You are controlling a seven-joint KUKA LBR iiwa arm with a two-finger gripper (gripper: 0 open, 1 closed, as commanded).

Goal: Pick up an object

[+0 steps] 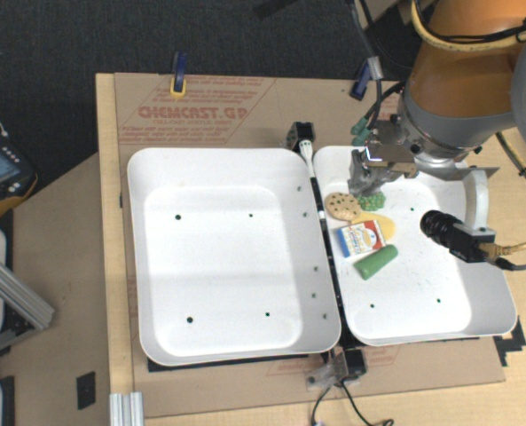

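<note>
The hand (365, 183) hangs low over the right bin (440, 322), above a clustered cookie (340, 206), card (360, 238) and green block (375, 262); its grip cannot be told.

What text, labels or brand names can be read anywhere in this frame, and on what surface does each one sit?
"CHEMCAST GP": large red print on the brown board under the bins, above the left bin.
Smaller red lines around it: too blurred to read.
Red, white and blue packet in the right bin: print too small to read.
</note>
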